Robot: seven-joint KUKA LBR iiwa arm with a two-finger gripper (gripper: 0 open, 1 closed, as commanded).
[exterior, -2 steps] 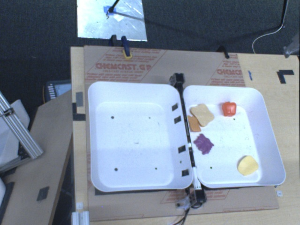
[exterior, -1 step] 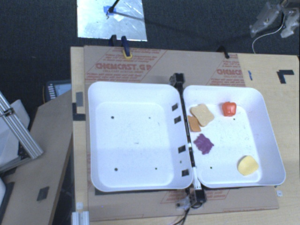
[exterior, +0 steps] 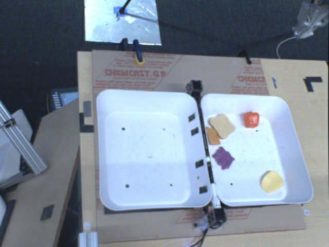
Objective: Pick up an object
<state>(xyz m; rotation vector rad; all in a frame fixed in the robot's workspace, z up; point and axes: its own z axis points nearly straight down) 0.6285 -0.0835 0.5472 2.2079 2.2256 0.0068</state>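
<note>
Objects for the pick all sit in the right bin, so let's sweep across from the left. Over at nine o'clock, the left bin lies white and shallow on the desk, touching its neighbour along the middle seam. Crossing that seam, an orange-brown slice lies just beside the divider, at the right bin's ten o'clock. Touching it, up toward twelve, a tan toast-shaped piece overlaps its upper edge. Below them, near the bin's centre-left, a purple lump lies on its own, close to the pair but apart from them. Moving on to one o'clock of the bin, a red-orange block stands well apart from the purple one. Down at five o'clock, a yellow piece rests near the bin's lower right corner. Way up at the scene's two o'clock, off the desk and over the dark floor, hangs the end effector, pale and blurred; whether it's spread or pressed together, I cannot tell.
</note>
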